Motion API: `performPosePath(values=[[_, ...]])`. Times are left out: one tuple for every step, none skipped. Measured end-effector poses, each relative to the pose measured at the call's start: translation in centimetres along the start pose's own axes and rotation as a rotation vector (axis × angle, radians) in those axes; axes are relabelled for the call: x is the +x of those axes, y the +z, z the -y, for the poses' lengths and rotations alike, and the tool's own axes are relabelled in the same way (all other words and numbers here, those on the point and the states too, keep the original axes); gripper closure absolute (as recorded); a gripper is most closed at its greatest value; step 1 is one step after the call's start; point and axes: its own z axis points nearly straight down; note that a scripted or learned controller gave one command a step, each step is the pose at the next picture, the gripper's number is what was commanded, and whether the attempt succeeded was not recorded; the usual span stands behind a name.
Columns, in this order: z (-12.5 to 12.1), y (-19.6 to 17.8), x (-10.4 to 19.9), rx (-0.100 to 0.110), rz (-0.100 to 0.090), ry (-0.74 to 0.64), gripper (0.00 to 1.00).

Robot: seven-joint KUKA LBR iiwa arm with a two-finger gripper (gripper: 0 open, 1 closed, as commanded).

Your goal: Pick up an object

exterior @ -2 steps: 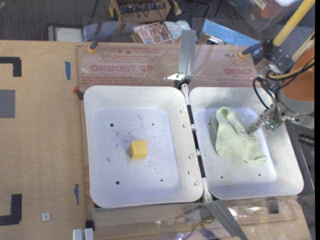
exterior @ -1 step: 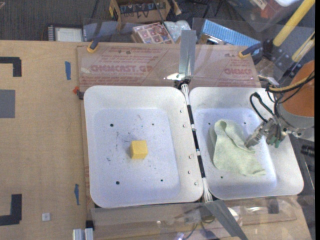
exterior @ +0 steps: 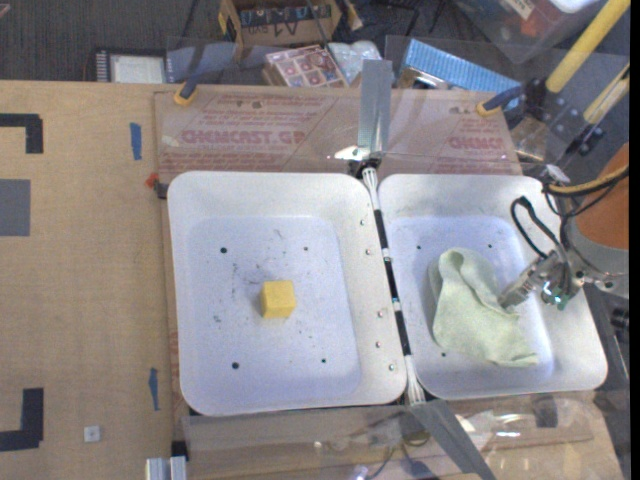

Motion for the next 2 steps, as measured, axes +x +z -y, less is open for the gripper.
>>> performPosePath(values=[[-3.4,-11.8,7.1,0.005,-0.006,0.127,1.0],[-3.5,-10.7,3.1,0.005,-0.003,0.285,1.0]])
